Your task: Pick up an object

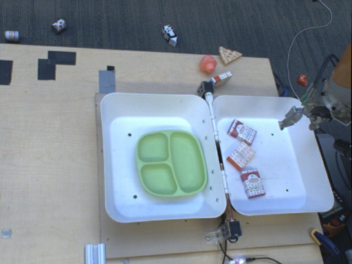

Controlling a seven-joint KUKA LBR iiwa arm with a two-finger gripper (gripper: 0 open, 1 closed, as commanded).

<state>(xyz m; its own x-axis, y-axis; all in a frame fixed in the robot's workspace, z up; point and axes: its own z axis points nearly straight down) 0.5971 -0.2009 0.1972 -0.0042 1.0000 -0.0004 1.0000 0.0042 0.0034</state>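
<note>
Your gripper (290, 118) hangs over the right bin's (286, 199) far right corner. You cannot tell if its fingers are open or closed, and nothing shows between them. Three small red-and-white boxes (242, 131) (241, 155) (252, 182) lie near that bin's left side. A green divided plate (171, 163) sits in the left bin (118, 147).

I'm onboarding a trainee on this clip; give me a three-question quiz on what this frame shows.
1. True or false: the green divided plate lies in the left bin.
2. How many small red-and-white boxes lie in the right bin?
3. The gripper is over which part of the right bin: A near front edge, B upper right area, C left wall?

Key: 1 true; 2 three; 3 B.
</note>
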